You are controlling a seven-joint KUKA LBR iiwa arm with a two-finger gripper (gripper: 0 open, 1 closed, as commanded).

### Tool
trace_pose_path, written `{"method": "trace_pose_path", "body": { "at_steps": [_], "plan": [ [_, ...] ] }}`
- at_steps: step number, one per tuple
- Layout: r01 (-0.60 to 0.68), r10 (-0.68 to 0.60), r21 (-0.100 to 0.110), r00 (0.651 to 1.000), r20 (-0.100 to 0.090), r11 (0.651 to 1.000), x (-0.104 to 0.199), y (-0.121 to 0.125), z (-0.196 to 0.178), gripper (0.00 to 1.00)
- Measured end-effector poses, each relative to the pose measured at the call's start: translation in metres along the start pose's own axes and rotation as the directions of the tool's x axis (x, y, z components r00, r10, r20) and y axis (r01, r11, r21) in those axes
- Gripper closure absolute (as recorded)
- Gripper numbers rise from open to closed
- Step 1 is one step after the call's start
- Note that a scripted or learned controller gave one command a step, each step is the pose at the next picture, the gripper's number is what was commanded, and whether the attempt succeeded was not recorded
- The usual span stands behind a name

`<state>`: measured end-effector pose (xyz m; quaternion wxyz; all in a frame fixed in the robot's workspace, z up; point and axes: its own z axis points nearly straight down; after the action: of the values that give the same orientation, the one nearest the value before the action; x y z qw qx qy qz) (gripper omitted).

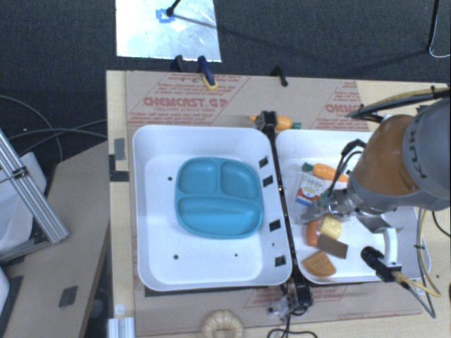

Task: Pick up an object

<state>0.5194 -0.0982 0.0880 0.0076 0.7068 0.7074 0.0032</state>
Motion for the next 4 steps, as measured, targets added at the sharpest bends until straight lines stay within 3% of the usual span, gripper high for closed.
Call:
{"method": "trace_pose_path", "body": {
  "at_steps": [1,2,4],
  "plan": [
    [0.0,0.0,0.002,1.0,-0.002,1.0,0.0,0.0,-0.01,1.0],
    [0.003,-0.003,0.01,1.0,-0.006,1.0,0.0,-0.002,-0.054,1.0],
    [0.004,-0.003,0.009,1.0,-0.005,1.0,0.003,0.004,-0.139,1.0]
  ]
}}
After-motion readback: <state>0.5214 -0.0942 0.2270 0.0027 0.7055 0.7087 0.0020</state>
